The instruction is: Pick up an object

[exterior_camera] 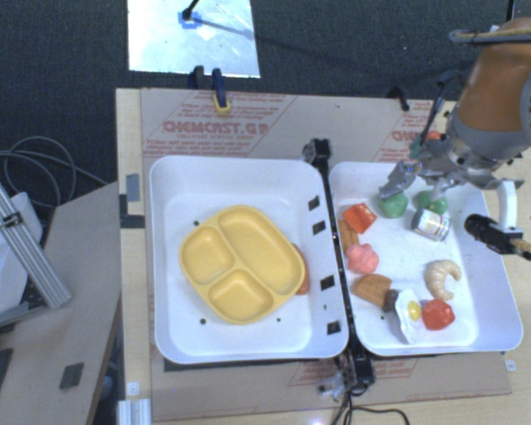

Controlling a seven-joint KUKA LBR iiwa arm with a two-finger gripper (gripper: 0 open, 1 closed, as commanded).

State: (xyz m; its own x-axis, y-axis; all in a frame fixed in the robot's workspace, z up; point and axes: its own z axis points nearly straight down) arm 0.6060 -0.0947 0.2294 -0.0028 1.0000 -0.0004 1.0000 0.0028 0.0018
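Observation:
My gripper [419, 188] hangs over the far part of the right bin [496, 264], open, with nothing between its fingers. A round green object [393, 206] lies just below its left finger [397, 182]. Under the right side of the gripper, a small silver can [433, 225] lies on its side, with a second green piece [431, 201] at its far end. Nearer in the same bin are a red-orange piece [359, 217], a pink object [363, 258], a brown piece [373, 288], a croissant [442, 277], a fried egg [409, 312] and a red piece [439, 314].
The left bin [173, 193] holds a yellow divided plate [239, 262] with an orange thing [302, 278] peeking from under its right edge. A black divider [329, 237] runs between the bins. An orange piece [346, 234] lies against the right bin's left wall.

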